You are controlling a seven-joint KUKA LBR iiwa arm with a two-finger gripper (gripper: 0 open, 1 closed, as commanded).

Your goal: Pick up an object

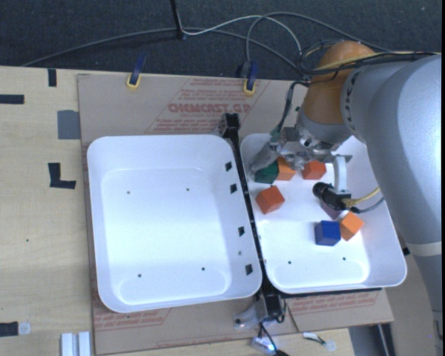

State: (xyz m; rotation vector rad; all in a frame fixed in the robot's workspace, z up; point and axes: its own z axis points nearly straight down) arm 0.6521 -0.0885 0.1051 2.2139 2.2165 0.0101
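Looming closest, the grey arm (pixel 400 147) reaches over the right bin (pixel 378 273), and the pincer (pixel 291 153) is down at that bin's far-left corner among a green block (pixel 265 173) and orange blocks (pixel 271 199). Grip state? Cannot tell. Nothing looks lifted, so I'd say the pick remains undone. Beside the right bin, the left bin (pixel 104 199) rests on a cardboard-covered surface (pixel 30 221).

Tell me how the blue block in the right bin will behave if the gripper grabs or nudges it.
The blue block looks like a small rigid cube with flat faces, so it should slide, not roll. It probably weighs little for its size. It touches an orange block, so a nudge would likely shift both, and the fingers may struggle to close on that side.
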